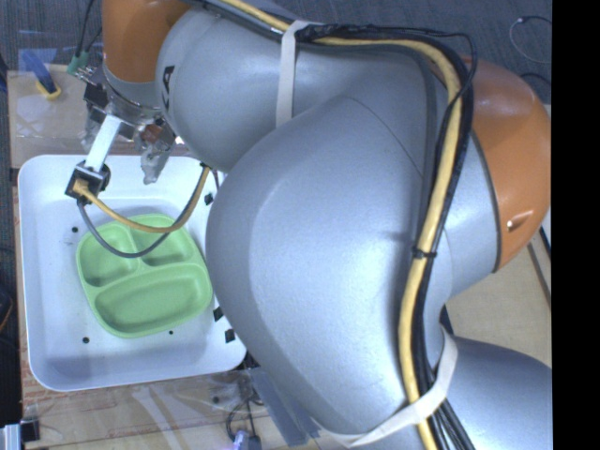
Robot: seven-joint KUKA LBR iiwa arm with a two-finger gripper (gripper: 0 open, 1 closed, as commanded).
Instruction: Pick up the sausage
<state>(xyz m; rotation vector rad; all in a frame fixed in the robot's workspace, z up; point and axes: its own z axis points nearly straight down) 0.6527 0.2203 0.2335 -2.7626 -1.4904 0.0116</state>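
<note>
One arm (pixel 375 251) fills most of the camera view, its grey shells crossing from the right, with an orange band (pixel 131 22) above the wrist at the upper left and a second orange patch (pixel 511 157) on the joint at the far right. One gripper (pixel 152 162) hangs from that wrist above the far edge of the bin, close to the back rim; whether it is wide or narrow cannot be told from this angle, and nothing can be seen held in it. One white bin (pixel 42 251) is in sight, at the left of the bench (pixel 112 411), its right side hidden under the arm. In the bin lies one green plate (pixel 141 284), flat on the floor and roughly in the middle of the part that shows (it is divided into three sections, two small ones toward the back and one large one toward the front). A few small dark dots mark the bin floor around the plate. Beyond the bin, at the bench's far left corner, lies one small blue and yellow thing (pixel 39 73), too blurred to name. Where the sausage lies cannot be told, as the arm covers much of the bench.
</note>
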